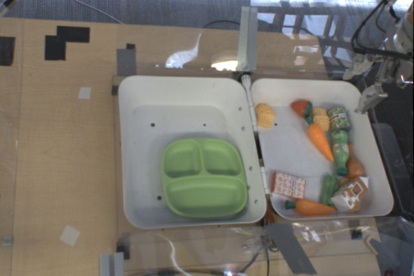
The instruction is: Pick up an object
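Waiting stage: nothing lifted yet. Hand (pixel 374 95) hovers at right bin (pixel 381 158) upper right rim, grip state unclear. Carrot (pixel 320 141) and other toy food lie inside right bin.

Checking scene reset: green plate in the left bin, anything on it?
Empty. The green plate lies flat in the left bin with all three compartments bare; the toy food sits in the right bin.
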`<state>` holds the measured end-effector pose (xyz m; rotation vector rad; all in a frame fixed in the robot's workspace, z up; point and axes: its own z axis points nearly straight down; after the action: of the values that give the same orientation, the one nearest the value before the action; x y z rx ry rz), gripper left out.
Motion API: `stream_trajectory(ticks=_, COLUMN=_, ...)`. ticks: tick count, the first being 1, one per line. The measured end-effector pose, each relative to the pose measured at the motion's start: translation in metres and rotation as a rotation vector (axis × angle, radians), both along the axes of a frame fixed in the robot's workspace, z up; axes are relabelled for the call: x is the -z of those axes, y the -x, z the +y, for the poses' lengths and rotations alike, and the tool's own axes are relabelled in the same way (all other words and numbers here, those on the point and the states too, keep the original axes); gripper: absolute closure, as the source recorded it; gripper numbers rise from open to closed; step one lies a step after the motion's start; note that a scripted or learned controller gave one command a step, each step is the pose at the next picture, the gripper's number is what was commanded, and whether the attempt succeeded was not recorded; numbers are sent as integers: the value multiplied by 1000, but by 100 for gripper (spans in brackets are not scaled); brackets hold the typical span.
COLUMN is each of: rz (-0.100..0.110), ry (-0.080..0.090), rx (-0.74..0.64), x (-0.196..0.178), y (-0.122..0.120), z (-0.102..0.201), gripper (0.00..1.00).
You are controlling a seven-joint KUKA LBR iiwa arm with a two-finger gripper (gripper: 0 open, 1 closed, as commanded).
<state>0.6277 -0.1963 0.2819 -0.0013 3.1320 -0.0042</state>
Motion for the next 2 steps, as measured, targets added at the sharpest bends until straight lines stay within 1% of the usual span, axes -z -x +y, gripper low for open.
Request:
stream_trajectory(ticks=1, rz=9, ry=-5, rx=172, x=128, y=-40, z=-7, gripper=0)
stream_trajectory(ticks=2, rz=-9, ry=-2, rx=237, x=179, y=-35, z=12, gripper=0)
